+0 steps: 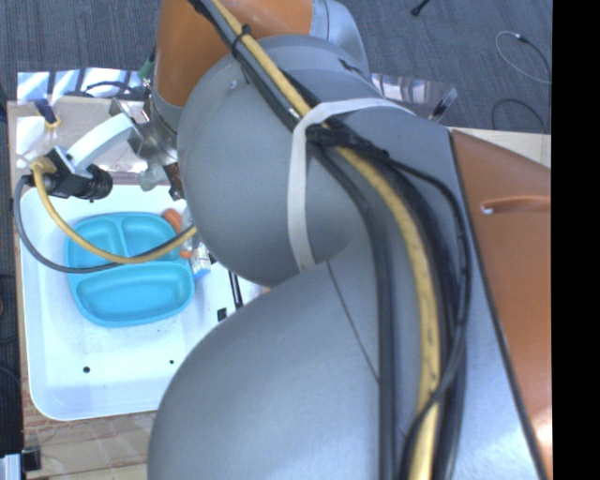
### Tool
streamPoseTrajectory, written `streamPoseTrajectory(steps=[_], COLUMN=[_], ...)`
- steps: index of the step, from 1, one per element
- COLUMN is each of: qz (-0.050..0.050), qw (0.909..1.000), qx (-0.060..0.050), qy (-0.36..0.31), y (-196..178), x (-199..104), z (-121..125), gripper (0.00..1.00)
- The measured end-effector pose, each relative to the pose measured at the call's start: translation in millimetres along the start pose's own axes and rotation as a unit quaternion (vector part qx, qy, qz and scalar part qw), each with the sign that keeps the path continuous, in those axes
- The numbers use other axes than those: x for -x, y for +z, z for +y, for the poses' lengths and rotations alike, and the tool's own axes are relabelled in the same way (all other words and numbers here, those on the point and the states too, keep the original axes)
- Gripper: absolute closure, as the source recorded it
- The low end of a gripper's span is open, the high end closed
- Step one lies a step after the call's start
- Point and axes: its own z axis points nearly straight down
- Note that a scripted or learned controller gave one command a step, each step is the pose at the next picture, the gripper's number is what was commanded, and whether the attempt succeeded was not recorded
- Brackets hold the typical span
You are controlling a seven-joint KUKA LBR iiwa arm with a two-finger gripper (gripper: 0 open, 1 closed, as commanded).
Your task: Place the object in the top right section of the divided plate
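Dark grey carpet is showing along the top, behind a bench where the arm [356, 281] is looming across most of the frame, its smooth rounded grey shells and orange band [234, 28] carrying black and yellow cables [412, 244] strapped down by a pale tie. Beneath it, a shallow white bin [94, 375] is sitting at the left, glossy and hard-edged. A blue divided plate [131, 267], smooth moulded plastic with rounded corners, is lying flat in that bin. Just beside the plate's right edge, a small orange object [172, 219] is peeking out from under the arm. The gripper [155, 155] is hanging near the plate's upper right; whether it is grasping anything cannot be told. Judging by this, the placing step is underway, and next is calling for a drop into the top right section.
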Motion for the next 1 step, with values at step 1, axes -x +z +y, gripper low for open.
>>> streamPoseTrajectory(steps=[1], qz=[0.0], qw=[1.0], qx=[0.0], qy=[0.0], y=[0.2], x=[-0.1], z=[0.2], gripper=[0.0])
